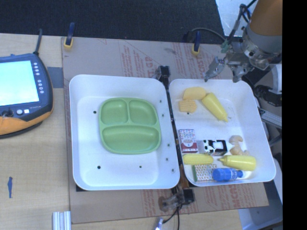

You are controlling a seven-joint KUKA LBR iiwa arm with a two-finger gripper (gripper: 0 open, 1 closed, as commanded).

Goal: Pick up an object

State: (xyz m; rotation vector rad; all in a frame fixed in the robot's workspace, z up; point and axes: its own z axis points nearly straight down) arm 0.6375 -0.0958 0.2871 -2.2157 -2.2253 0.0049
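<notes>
Your arm [266,8] has a broad orange band, with a grey metal collar beneath it at the wrist. A thin black cable loops along its left side. Your pincer [225,72] is built of grey and silver metal parts, ending in two slim, dark-tipped fingers [211,72].

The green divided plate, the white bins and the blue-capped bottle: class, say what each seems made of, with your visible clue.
Green divided plate: probably moulded plastic, matte; even colour, rounded compartment ridges. Two shallow white bins: likely smooth plastic with a slight sheen; soft glare, rounded rims. Small blue-capped bottle: seemingly plastic, but too small to be sure.
</notes>
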